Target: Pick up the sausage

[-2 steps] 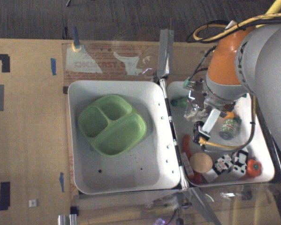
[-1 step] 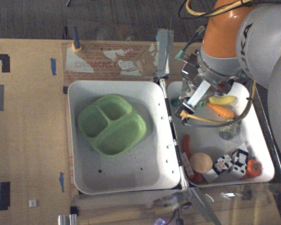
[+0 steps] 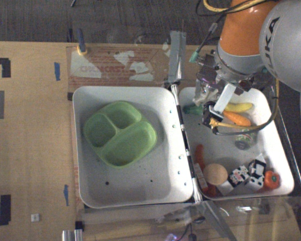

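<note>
The sausage point(image 3: 199, 156) is seen as a slim reddish piece lying along the left wall of the right bin point(image 3: 286, 182), near the divider between the two bins, with its lower end just beside a tan ball point(image 3: 216, 174). A second reddish bit shows below the ball, and whether it belongs to the same piece cannot be told. The gripper point(image 3: 210, 115) is held over the upper part of that bin, near a carrot point(image 3: 236, 118) and a banana point(image 3: 239, 107), well apart from the sausage. Nothing is seen between its fingers, and whether they are spread or closed cannot be told from this view. The step in hand is judged to be the approach: no grasp has been made. For the next move, the gripper would need to be carried toward the bin's left wall and lowered over the sausage, with the fingers set across its narrow width. Little room is left by the wall and the ball, so a careful line-up is called for. The green plate point(image 3: 120, 133) in the left bin point(image 3: 85, 185) plays no part.
</note>
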Robot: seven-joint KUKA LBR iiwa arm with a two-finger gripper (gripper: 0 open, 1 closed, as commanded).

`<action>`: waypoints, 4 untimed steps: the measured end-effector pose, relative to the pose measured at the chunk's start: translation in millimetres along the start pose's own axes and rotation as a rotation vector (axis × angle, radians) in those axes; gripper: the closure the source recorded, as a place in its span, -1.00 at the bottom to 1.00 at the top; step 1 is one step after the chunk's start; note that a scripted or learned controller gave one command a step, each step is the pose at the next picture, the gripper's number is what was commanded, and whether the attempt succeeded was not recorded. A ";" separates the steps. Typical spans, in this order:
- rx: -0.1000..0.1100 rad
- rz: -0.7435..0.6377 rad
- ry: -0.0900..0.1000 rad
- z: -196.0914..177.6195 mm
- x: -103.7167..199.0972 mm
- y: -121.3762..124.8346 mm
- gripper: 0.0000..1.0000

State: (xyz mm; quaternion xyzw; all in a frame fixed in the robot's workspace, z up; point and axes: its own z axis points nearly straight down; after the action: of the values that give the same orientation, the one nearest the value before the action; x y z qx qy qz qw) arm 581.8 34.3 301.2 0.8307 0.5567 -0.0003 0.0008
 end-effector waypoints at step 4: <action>0.002 0.745 0.000 18.8 114.1 -143.0 1.00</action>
State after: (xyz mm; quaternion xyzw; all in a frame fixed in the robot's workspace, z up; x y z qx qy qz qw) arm 492.9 194.2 282.2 0.9764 0.2159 -0.0005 -0.0001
